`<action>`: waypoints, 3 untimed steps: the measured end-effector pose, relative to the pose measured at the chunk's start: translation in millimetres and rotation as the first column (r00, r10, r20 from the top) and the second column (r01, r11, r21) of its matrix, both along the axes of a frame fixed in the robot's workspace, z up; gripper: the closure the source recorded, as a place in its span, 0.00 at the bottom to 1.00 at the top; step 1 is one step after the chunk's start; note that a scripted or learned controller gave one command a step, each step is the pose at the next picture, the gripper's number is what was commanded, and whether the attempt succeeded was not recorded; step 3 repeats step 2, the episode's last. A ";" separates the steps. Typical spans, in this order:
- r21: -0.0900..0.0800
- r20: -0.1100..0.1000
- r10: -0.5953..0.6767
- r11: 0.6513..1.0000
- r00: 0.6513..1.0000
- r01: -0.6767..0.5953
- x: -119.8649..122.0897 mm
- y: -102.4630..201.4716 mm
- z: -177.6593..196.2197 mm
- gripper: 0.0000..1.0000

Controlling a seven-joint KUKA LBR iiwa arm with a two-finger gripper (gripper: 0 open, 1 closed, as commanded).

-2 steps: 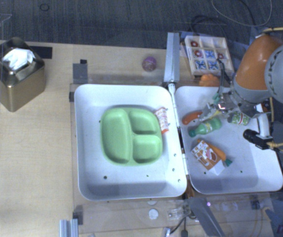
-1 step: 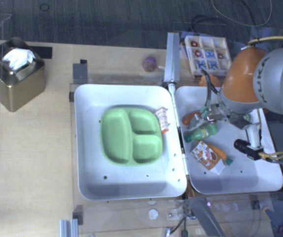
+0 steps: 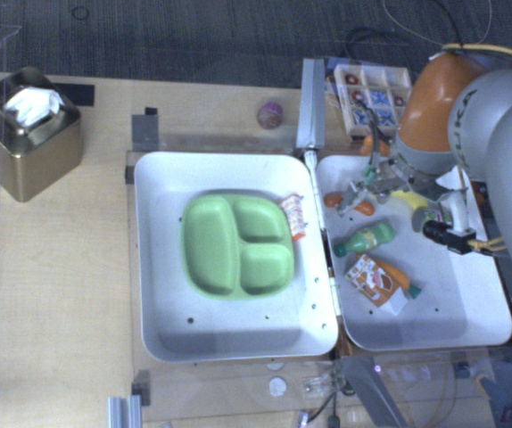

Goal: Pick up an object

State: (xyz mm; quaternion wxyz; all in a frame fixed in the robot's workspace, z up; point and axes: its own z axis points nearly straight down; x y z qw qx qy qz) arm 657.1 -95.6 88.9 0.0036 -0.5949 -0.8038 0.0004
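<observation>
My gripper [image 3: 368, 188] hangs low over the far left part of the right bin [image 3: 470, 324], below the orange band of the arm. Just under it lie two small orange pieces [image 3: 363, 209], one close to the bin's left wall [image 3: 331, 200]. A yellow item [image 3: 409, 200] sits to its right. A green bottle [image 3: 365, 238] lies on its side a little nearer the front. In front of that rests a white and orange packet [image 3: 372, 277] beside an orange carrot-like piece [image 3: 400, 279].
The left bin [image 3: 162, 328] holds a green divided plate [image 3: 236, 243] with a small red and white packet [image 3: 293, 216] at its right edge. A brass box [image 3: 26, 141] stands far left. A purple ball [image 3: 270, 114] and a compartment tray [image 3: 370, 96] lie behind the bins.
</observation>
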 end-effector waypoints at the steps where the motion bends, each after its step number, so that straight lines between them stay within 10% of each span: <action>1: -0.007 0.019 0.003 1.000 1.000 -0.002 4.2 -1.0 14.5 1.00; 2: -0.002 0.015 -0.132 0.991 0.991 0.132 13.4 49.7 98.6 1.00; 3: -0.002 0.015 -0.132 0.991 0.991 0.132 13.4 49.7 98.6 1.00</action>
